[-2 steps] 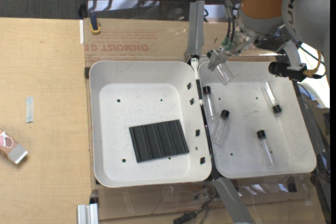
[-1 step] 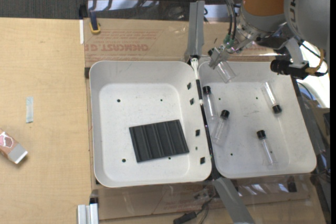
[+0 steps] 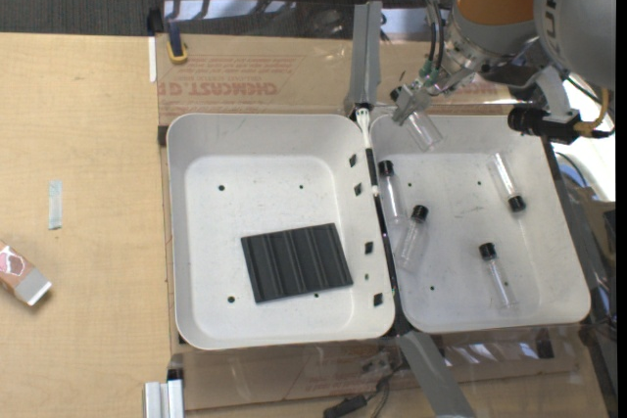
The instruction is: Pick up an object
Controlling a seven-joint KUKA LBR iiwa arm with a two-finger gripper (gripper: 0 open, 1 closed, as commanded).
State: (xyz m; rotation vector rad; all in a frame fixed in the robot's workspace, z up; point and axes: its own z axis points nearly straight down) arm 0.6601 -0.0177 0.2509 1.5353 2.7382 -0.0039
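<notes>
My gripper (image 3: 409, 105) hangs over the back left corner of the right bin (image 3: 549, 308), reaching down from the orange-banded wrist. A clear vial (image 3: 421, 128) with a dark cap sits slanted at its fingertips, crossing the bin's back rim, and the fingers look shut on it. Several more clear vials with black caps lie on the right bin's floor: one along the left wall (image 3: 389, 194), one near the middle (image 3: 412, 232), one at the right (image 3: 507, 181) and one toward the front (image 3: 495, 275). A black ribbed slab (image 3: 296, 261) lies in the left bin (image 3: 196, 171).
Brown cardboard (image 3: 255, 78) lines the bench behind the bins. A grey post (image 3: 365, 54) stands between the bins at the back. On the wooden table to the left lie a small grey strip (image 3: 55, 205) and a red-and-white piece (image 3: 22, 274).
</notes>
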